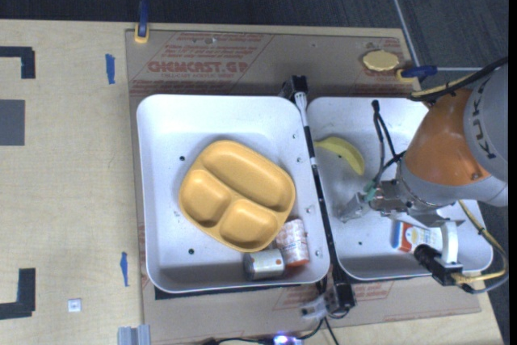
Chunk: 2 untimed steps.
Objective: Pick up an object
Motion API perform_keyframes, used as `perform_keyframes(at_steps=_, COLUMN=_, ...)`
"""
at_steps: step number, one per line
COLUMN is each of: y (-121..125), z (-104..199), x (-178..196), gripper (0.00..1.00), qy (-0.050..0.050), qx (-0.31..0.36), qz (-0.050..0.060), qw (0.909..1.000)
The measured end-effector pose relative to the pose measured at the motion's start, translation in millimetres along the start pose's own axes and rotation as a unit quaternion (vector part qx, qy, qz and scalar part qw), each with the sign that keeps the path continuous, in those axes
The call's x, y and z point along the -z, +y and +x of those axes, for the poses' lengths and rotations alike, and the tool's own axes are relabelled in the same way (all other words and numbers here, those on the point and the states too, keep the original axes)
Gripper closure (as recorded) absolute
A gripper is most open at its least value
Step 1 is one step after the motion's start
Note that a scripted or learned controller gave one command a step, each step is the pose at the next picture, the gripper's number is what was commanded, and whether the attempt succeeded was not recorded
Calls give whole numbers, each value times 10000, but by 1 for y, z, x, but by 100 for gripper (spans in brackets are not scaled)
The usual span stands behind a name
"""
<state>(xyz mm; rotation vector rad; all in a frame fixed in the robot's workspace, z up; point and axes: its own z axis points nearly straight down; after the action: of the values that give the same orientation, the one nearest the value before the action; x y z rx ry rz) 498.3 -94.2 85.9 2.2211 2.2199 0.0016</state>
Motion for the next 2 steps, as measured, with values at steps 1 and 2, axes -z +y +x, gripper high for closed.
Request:
perform_keyframes(at_steps=1, y=-17, z=-4, x=0, gripper=0, qy=0, qx=4, qz=-17, qw=10000)
perform_keyframes(at_steps=2, y=-17, z=1, x=0, gripper=0, qy=-8, qx=-4, qz=-20, qw=10000)
